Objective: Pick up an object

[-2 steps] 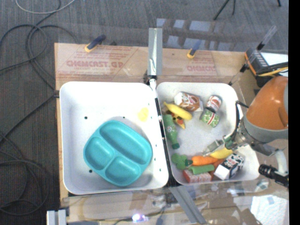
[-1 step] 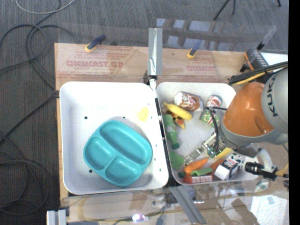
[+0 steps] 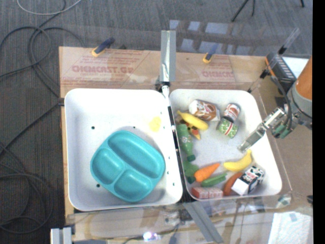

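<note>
1. The bench [image 3: 117, 67] is brown board with faded red print; dark grey carpet with black cables lies around it.
2. Two white bins stand side by side. The left bin [image 3: 81, 111] holds a turquoise divided plate [image 3: 128, 165].
3. The right bin [image 3: 264, 111] holds toy food: a yellow banana [image 3: 238, 162], an orange carrot [image 3: 207, 172], a small can [image 3: 229, 120] with red and green label, and others.
4. The gripper [image 3: 252, 139] hangs above the right bin, just over the banana; I cannot tell how far it is open, and nothing is seen in it.
</note>
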Robot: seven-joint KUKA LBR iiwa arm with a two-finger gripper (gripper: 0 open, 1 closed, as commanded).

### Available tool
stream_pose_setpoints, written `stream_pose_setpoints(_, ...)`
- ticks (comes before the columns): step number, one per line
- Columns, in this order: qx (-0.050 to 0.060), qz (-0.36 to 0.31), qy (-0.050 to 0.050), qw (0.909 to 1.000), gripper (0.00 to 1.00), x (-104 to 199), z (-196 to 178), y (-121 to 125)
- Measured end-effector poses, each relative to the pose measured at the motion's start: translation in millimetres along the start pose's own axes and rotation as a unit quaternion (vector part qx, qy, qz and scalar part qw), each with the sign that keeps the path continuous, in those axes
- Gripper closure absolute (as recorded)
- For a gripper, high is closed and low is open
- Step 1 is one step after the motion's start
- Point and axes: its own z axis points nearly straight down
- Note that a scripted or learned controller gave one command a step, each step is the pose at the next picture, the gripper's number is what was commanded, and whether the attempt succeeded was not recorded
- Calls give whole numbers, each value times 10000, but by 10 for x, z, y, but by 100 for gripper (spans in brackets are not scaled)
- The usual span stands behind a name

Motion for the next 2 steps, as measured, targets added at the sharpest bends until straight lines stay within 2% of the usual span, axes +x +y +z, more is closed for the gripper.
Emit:
stream_pose_setpoints(1, 8, -112, 23, 9999, 0, 490, 1084, 300)
stream_pose_setpoints(2, 12, 1696, -8, 9855, 0, 498, -710, 488)
